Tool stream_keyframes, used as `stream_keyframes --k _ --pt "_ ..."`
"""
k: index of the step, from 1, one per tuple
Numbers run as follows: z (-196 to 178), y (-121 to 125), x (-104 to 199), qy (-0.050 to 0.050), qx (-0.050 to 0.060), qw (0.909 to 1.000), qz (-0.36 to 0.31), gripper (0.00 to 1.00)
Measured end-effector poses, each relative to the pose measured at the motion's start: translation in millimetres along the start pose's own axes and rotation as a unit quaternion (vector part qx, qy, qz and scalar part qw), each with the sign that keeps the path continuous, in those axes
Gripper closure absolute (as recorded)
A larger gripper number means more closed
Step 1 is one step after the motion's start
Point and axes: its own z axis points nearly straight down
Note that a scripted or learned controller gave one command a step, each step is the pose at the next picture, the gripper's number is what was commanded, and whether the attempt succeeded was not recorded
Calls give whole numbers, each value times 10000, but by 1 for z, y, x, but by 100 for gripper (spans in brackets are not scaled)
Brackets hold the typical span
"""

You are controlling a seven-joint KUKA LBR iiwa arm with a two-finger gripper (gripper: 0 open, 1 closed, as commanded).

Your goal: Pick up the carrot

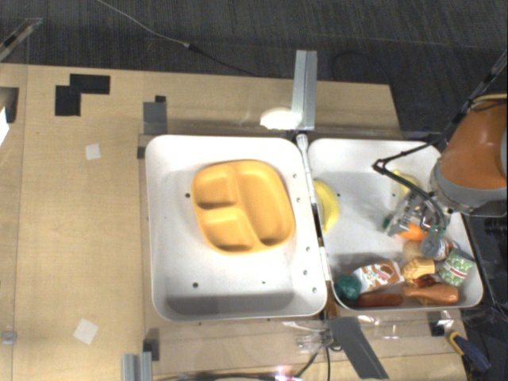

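A heap of toy food (401, 282) is seen along the near edge of the right bin (357, 173), a sausage-like piece among it. Just above that heap, the claw (410, 219) is lowered over the carrot (412, 232), an orange piece touching its tip. Whether the claw is apart or together cannot be told. A yellow divided plate (239, 205) is seen in the left bin (171, 236) on the bench (71, 236).

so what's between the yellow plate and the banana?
Camera view: only white bin floor and the two bins' adjoining rims between the yellow plate and the banana.
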Motion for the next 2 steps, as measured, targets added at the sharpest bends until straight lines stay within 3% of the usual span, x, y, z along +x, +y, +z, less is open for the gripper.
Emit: stream_keyframes --k 1,2 --pt "-62 67 70 40 -7 9986 524 100" --pt "-97 124 69 35 -13 9942 -1076 100"
